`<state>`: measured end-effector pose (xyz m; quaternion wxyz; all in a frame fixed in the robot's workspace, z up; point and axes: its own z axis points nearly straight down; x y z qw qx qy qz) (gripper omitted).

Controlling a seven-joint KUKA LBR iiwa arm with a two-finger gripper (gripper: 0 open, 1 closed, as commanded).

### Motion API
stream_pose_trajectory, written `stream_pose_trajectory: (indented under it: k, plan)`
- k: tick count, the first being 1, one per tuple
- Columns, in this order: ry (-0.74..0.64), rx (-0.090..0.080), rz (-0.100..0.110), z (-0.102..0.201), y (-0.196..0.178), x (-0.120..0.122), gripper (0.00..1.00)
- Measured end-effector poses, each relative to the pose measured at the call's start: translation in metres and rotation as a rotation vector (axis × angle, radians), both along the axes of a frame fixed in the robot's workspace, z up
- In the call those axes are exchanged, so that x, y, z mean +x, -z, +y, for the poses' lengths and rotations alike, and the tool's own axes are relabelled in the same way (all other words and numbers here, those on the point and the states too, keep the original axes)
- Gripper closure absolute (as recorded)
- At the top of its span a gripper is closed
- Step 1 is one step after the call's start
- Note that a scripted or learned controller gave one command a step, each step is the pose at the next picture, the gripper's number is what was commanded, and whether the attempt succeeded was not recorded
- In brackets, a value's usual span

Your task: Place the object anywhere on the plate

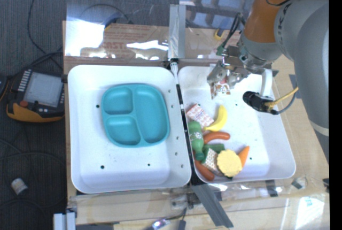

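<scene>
Gripper [220, 83] hangs over the far end of the right bin [278, 138], reaching in from the right on the grey arm [299, 20] with its orange band [267, 9]. Something small, white with red marks, shows at its tips, but whether the fingers pinch it or merely stand over it cannot be told, nor how wide they are set. Below and nearer the camera than the gripper, well apart from it, toy food lies heaped against the bin's left wall: a pink-and-white patterned packet [196, 113], a yellow banana [219, 117] just right of that, a green vegetable [195, 131], a red sausage [216, 137], a yellow round piece [228, 162] and an orange carrot [244, 155]. Far to the gripper's left, in the left bin [85, 170], rests the teal divided plate [134, 114], nothing on it.
</scene>
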<state>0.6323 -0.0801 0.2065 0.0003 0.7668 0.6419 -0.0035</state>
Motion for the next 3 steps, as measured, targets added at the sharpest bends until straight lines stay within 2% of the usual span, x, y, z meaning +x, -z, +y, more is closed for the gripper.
stream_pose_trajectory:
  k: [1,2,3]
  plan:
    - [-0.208,0.003,0.0,0.067,-0.01,0.004,1.0]
    - [-0.218,0.004,-0.001,0.069,-0.079,-0.008,1.0]
    - [-0.287,0.005,0.002,0.163,-0.007,-0.041,1.0]
